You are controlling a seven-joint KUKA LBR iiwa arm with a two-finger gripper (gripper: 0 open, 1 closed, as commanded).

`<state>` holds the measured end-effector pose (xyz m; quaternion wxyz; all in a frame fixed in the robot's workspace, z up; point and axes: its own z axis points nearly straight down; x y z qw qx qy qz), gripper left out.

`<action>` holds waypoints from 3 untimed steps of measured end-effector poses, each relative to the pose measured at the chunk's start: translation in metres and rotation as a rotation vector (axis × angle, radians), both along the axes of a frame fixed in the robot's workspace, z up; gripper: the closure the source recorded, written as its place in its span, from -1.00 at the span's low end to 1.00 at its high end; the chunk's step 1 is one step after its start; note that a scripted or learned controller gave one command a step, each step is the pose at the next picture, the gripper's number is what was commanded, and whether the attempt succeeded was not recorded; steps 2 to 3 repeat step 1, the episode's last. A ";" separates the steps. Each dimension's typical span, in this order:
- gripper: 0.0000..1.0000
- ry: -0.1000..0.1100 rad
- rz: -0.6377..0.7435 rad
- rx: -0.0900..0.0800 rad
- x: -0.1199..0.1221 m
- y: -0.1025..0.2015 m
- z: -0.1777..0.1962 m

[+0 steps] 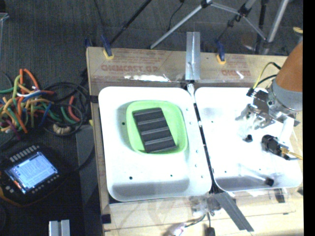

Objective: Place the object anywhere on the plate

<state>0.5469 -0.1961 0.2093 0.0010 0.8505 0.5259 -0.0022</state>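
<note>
A dark grey ribbed rectangular block [154, 130] lies on the green square plate [180, 115]; well right of the plate, the gripper [256, 124] hovers, its opening impossible to tell.

Bright, even overhead light washes out the two white bins [147, 181], leaving soft shadows along their near walls, while the dark floor [44, 33] stays dim and slightly soft.

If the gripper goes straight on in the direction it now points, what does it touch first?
The gripper seems to point down and a little left, so it would probably meet the bare floor of the right bin first. Depth is unclear from this view.
</note>
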 end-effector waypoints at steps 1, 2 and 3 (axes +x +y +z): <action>-1.00 0.000 0.000 0.000 0.000 0.000 0.000; -1.00 0.000 0.000 0.000 0.000 0.000 0.000; -1.00 0.000 0.000 0.000 0.000 0.000 0.000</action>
